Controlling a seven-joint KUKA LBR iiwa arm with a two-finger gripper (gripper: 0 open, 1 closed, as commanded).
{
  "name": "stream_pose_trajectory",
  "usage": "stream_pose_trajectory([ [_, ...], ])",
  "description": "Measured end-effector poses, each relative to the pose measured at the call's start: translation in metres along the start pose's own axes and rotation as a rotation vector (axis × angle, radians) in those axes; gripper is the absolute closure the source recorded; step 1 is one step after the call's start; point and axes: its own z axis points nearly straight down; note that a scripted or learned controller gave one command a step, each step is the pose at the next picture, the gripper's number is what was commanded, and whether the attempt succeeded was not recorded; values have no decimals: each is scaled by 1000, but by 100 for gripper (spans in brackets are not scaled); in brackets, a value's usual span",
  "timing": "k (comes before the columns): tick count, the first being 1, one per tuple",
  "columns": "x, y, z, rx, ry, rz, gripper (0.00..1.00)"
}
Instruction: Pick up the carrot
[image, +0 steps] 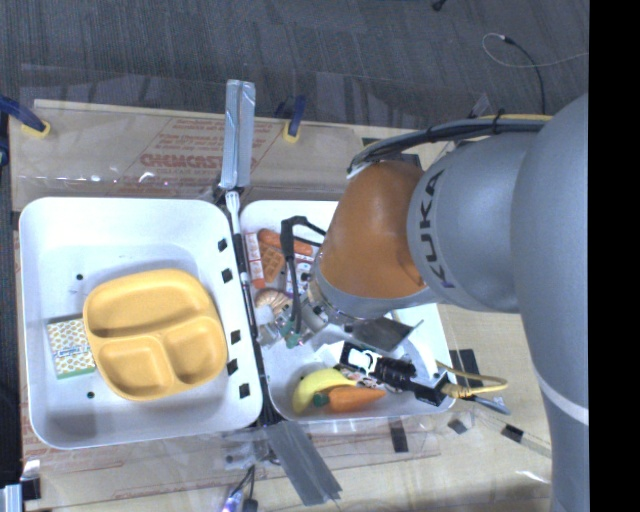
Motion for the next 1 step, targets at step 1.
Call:
stream_pose_trajectory([
  [1, -4, -2, -33, -1, -1, 243, 100],
])
